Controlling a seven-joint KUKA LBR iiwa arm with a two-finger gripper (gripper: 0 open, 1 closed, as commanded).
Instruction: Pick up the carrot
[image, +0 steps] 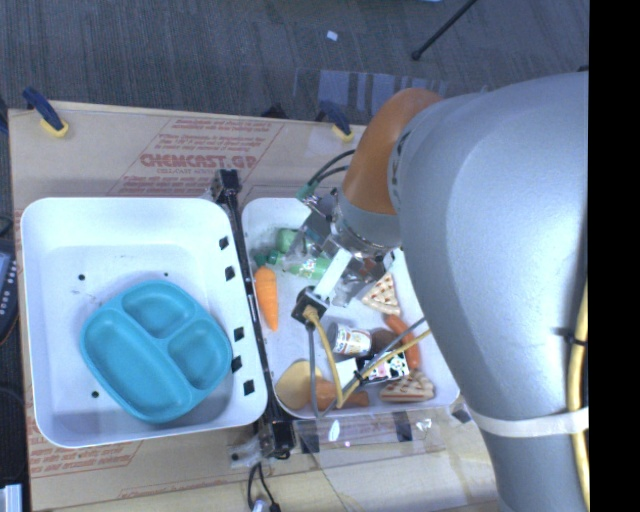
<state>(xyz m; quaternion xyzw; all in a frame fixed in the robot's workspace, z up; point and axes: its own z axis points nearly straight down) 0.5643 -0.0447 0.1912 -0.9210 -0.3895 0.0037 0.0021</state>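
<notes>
Item: carrot (266, 297). Position: just left of gripper (325, 252) in view, slightly lower. Long axis: up-down in view. Gripper state: cannot tell from this angle.

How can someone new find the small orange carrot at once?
Start at the right-hand shallow white bin, under the grey arm. The small orange carrot lies along its left wall, beside the left-hand bin with a blue divided plate. It is a smooth tapered stick, unlike the green item above and tan disc below.
</notes>
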